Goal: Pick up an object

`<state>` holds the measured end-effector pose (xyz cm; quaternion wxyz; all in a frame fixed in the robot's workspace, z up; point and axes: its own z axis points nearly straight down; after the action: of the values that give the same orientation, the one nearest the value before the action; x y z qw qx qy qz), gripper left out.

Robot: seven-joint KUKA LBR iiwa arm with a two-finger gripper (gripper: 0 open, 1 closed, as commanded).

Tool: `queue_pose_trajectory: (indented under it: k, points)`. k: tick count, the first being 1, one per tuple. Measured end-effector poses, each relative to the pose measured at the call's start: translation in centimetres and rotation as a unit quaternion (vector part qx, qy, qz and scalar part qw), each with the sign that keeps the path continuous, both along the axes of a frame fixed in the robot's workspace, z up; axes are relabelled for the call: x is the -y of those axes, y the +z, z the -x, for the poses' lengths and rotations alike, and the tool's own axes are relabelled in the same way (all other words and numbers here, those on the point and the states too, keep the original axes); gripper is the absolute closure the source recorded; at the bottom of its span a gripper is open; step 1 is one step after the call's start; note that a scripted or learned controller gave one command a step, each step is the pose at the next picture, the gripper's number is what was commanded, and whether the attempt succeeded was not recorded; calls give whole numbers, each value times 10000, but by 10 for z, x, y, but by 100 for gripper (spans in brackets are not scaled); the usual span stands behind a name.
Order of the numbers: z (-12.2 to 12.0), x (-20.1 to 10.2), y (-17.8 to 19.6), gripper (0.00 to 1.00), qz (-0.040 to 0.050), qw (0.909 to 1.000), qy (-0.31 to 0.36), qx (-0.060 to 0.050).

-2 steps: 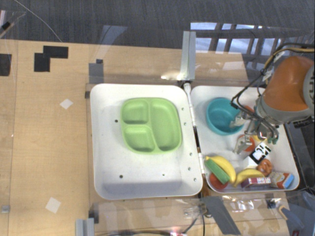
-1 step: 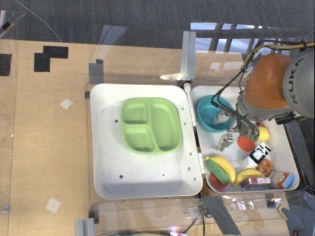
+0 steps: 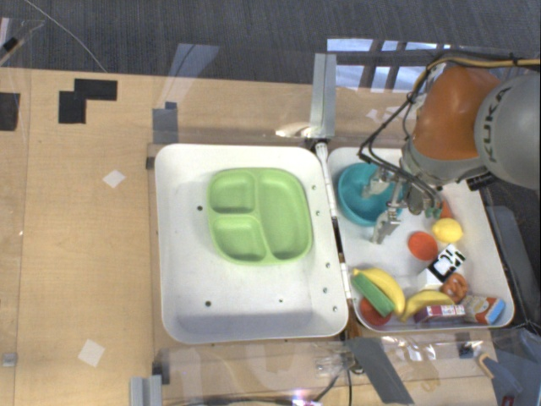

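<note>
**Hand drops in beside the teal bowl**

The hand (image 3: 396, 212) hangs low in the right bin (image 3: 494, 252), fingers slightly spread, apparently gripping nothing, at the teal bowl's (image 3: 359, 193) three o'clock rim; orange ball (image 3: 422, 244) waits at its five o'clock

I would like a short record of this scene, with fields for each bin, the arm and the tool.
left bin: holds a green divided plate
right bin: holds a teal bowl, a lemon, an orange ball, bananas and other small items
arm: reaches over the right bin
tool: low, beside the teal bowl; nothing seen between its fingers
</note>
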<state>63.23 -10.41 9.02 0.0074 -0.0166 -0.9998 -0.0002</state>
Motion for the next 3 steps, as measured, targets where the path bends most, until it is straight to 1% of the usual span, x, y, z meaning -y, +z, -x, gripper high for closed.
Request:
queue_pose_trajectory:
  k: [1, 2, 3]
  points:
    - [-10, -7, -2, 0, 5, 9986, -487, -217]
    - [6, -20, -1, 0, 18, 9936, -1125, 26]
    - [-12, 12, 31, 0, -1, 9999, 147, 27]
